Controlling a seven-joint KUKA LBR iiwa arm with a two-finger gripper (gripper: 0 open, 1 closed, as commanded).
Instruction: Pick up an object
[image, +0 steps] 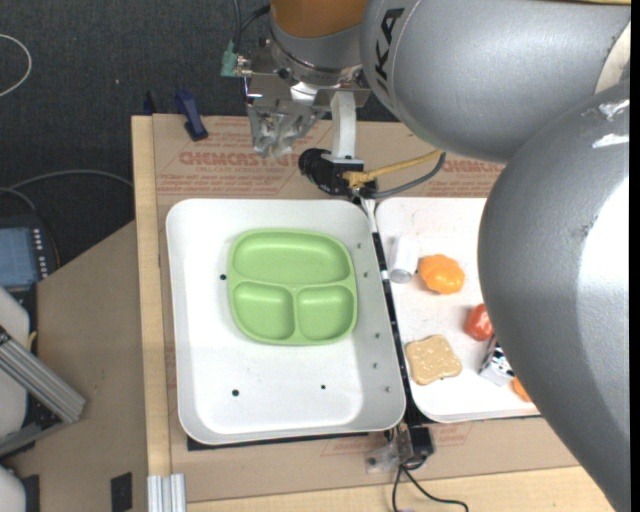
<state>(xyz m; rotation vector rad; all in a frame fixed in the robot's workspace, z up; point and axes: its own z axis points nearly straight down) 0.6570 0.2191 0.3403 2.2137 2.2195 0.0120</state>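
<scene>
1. Arm (540, 230): the grey arm enters from the right and covers the upper right of the scene and much of the right bin. An orange band sits above the wrist.
2. Bench (148, 260): a brown board with red printed lettering along its far edge. Beyond it lies a dark, carpet-like floor (80, 70) with loose cables. An aluminium profile (45, 385) stands at the left, off the bench.
3. Left bin (270, 395): white and shallow. It holds the green divided plate (293, 285), which lies flat in the far half with its one wide compartment away from the camera and two smaller ones nearer.
4. Right bin (445, 225): white, touching the left bin along its side. It holds the pick candidates:
   - toast slice (432, 360), flat, near the front left corner;
   - orange lump (440, 273), further back;
   - red item (478, 322), partly hidden by the arm;
   - small pale cylinder (401, 260), just beside the dividing edge.
5. Gripper (275, 130): positioned over the bench beyond the far edge of the left bin, well apart from every item listed. Nothing shows in its grasp. Whether it is spread or closed cannot be told.
6. Blue clip (190, 115): on the far left edge of the bench.
</scene>
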